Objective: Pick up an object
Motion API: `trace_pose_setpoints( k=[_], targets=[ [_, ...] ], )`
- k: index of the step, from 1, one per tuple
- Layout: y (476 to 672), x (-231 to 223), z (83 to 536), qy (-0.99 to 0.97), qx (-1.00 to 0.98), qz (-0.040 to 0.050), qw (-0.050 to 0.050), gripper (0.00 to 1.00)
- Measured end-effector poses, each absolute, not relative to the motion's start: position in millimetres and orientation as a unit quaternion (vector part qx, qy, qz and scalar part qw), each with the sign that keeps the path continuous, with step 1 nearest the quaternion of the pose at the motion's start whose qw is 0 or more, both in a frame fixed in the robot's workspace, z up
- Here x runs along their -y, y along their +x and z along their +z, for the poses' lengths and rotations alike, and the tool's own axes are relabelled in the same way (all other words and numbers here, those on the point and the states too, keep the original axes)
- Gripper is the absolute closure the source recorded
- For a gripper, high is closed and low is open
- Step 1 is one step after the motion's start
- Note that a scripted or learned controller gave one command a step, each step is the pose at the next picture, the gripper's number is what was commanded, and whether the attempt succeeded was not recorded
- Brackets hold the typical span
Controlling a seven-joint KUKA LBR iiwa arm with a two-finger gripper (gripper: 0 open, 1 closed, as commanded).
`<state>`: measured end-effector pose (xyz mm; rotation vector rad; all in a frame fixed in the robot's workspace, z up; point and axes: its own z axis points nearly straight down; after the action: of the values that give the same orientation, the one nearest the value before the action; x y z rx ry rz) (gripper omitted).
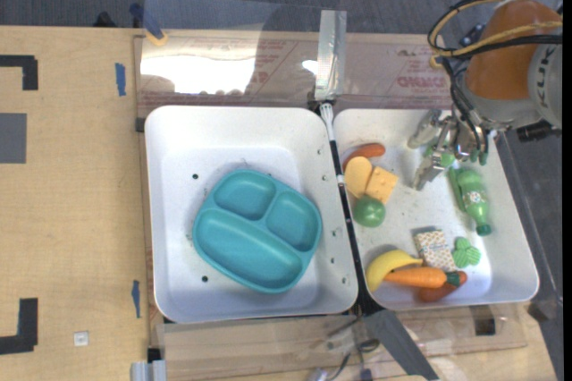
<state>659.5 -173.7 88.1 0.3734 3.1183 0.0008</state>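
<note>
Nearest the camera, along the front wall of the right bin (523, 263), lie a carrot (418, 277) across a banana (389, 264), with a patterned block (433, 247) and a small green leafy piece (466, 254) just behind them. To the left sits the other bin (170, 191), carrying a teal divided plate (257, 229).

Farther back, near the divider, a green ball (368, 211) touches a yellow block (381, 184) and a yellow rounded piece (357, 174), with a small orange piece (369, 152) behind.

My claw (440, 157) hangs over the far right part of this bin, fingers spread and pointing down toward 7 o'clock, with nothing between them. Whether the tips touch the bin floor I cannot tell.

The thing closest to me is the green bottle (470, 198), lying flat just beside my fingertips at about 4 o'clock. Its long axis runs roughly from 11 to 5 o'clock, cap end toward the camera. I judge it my best target: I would need to shift toward 4 o'clock and turn my fingers so they straddle its narrow width rather than its length. The yellow cluster lies at 9 o'clock, a longer reach.
</note>
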Motion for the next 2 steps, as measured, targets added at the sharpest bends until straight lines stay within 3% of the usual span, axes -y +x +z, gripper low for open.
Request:
trace_pose_setpoints(
  k=[1, 2],
  targets=[
    [644.0, 224.8, 87.6, 0.053, -0.999, -0.0008, 0.003, 0.0],
    [660.9, 171.3, 87.3, -0.009, -1.0, 0.0004, 0.004, 0.0]
  ],
)
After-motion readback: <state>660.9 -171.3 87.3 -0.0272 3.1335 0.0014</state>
